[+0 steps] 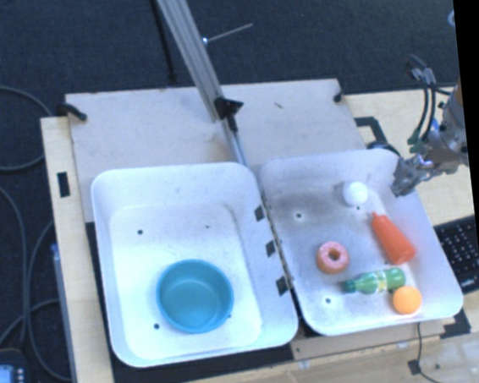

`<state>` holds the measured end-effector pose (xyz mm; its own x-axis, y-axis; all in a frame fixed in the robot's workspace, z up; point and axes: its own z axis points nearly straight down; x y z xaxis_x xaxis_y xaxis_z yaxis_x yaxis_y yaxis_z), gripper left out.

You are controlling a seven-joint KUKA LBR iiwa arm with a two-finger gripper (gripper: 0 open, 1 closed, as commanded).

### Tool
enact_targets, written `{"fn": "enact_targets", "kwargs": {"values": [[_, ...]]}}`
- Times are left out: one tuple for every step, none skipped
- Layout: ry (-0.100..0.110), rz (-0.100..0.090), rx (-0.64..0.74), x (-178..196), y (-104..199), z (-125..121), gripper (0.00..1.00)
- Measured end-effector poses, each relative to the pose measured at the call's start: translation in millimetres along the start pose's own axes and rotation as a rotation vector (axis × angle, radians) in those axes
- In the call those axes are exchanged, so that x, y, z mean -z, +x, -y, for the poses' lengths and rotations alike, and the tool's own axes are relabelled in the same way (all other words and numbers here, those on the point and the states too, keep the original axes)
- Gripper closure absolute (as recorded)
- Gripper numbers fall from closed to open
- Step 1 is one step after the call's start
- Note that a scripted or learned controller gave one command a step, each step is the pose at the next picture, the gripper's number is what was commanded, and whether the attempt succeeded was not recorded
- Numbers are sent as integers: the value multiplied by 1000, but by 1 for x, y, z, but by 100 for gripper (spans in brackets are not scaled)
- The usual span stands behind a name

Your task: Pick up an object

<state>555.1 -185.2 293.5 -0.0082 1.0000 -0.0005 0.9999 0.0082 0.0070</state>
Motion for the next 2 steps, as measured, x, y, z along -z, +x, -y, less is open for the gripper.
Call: {"fn": "enact_targets", "kwargs": {"values": [[6,-3,1,2,51,1,100],[8,-1,-1,-14,110,-4,100]]}}
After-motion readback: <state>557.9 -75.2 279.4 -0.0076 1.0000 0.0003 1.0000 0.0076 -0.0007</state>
